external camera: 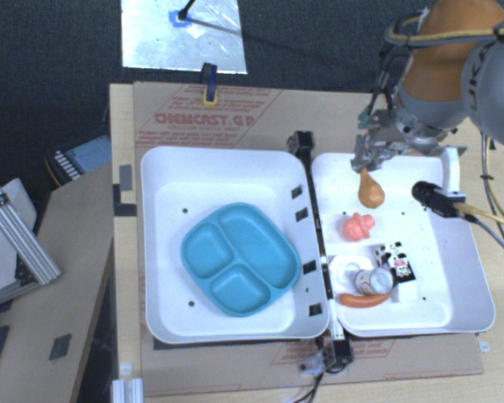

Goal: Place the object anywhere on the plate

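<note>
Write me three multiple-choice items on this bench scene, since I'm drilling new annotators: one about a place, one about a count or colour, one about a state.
1. Where does the light-blue plastic divided plate lie?
A. in the left white bin
B. in the right white bin
C. on the cardboard outside the bins

2. How many compartments does that plate have?
A. two
B. three
C. five

3. What state is the tan pear-shaped toy in?
A. resting on the plate
B. hanging from the gripper's closed fingers over the right bin
C. lying beside the orange sausage-shaped toy

Key: 1 A, the plate sits on the left white bin's floor. 2 B, two ridges split it into three wells. 3 B, its narrow top is pinched in the gripper, far from the orange sausage-shaped toy.
</note>
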`<state>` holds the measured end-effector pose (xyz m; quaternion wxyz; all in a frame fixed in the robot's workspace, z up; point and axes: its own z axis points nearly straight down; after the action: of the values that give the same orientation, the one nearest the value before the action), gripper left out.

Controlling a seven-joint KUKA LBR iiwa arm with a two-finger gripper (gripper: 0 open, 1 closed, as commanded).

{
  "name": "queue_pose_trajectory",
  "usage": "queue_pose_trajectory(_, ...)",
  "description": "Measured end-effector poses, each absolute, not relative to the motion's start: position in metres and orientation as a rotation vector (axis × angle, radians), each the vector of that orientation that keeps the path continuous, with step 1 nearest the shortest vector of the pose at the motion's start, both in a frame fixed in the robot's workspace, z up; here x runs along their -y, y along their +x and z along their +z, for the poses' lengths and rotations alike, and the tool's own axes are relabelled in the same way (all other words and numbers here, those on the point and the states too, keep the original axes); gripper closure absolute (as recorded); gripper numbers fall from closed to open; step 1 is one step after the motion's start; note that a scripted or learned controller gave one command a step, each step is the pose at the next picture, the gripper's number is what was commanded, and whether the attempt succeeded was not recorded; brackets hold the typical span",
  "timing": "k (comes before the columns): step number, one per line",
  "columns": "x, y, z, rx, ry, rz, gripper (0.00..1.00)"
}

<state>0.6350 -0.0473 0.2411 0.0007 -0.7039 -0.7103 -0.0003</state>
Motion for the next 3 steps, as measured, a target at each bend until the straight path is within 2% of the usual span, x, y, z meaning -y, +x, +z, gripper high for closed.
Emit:
queue_pose_trajectory(1,-0.002,0.626,0.227,2.231,-2.210,-0.002,1.00)
queue_pose_trajectory(3,-0.115,0.603,0.231,2.232,-2.208,-0.003,1.00)
